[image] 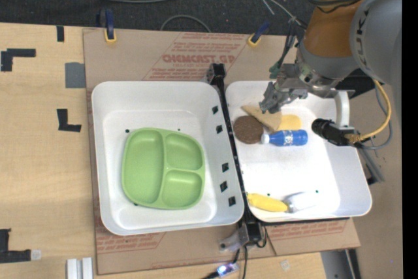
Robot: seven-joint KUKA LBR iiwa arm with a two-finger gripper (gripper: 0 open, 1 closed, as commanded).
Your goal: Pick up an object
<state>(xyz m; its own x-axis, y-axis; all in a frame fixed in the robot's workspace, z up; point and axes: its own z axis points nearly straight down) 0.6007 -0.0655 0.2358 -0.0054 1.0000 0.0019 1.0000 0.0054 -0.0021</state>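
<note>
Two shallow white plastic bins sat side by side on the bench: the left bin [104,140] and the right bin [339,186]. I noted a light green plastic plate with three compartments [162,168] lying flat in the middle of the left bin.

I saw the two-finger gripper [273,101] low over the right bin's far left corner, at the end of the grey arm with the orange band [339,10]. I could not tell whether its fingers were apart or together; they were dark and small against the clutter below.

Directly under the gripper lay a tan flat wedge-shaped piece [261,115], touching a brown round disc [248,129] just beside the bin's left wall. A yellow block [290,121] lay beside the wedge, and a small blue bottle with a white cap [285,138] lay on its side just nearer than it. I logged nothing visibly held.

Near the right bin's near edge, a yellow banana-shaped object [266,203] lay against a whitish item [299,200] I could not identify.
</note>
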